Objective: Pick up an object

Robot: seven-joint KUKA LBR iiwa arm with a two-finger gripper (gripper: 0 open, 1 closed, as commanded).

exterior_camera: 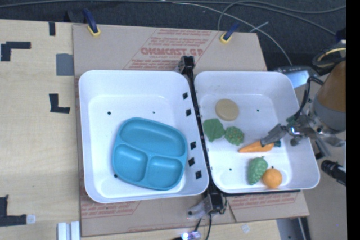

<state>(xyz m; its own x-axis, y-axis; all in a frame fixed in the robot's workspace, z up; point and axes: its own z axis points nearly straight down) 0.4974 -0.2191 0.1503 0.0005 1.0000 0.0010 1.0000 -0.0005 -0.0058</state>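
Orange carrot (256, 148) lies in right bin (247, 82), near its right wall. We see gripper (274, 137) low at carrot's right end, fingers at its tip; spread or pinching, we cannot tell. Blue tray (149, 153) in left bin (135, 80).

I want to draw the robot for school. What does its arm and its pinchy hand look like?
The arm comes in from the right. It is round and grey, with an orange band above the wrist. The gripper at its end is small, dark grey metal with two thin jaws. Dark cables loop beside the arm.
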